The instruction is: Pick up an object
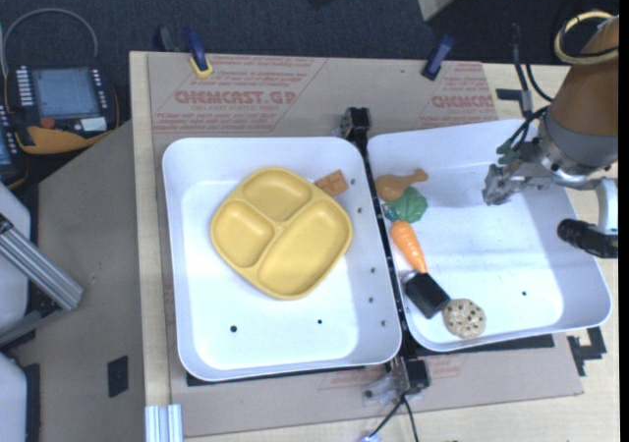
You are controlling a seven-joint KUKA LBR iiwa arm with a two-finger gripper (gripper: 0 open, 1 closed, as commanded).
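You see the grey arm with the orange band [590, 86] reaching in from the right, and its two-finger gripper [499, 187] hangs over the upper part of the right white bin [550, 263]. Whether it is clenched or released, you cannot tell. Nothing shows between it and the bin floor. Along this bin's left side lie a tan chicken drumstick toy [401, 182], a green leafy toy [406, 206], an orange carrot toy [409, 246], a black rectangular block [426, 294] and a round speckled cookie [463, 317]. The left white bin [265, 332] holds a yellow divided plate [281, 231], and a small brown block [332, 183] touches its upper edge.
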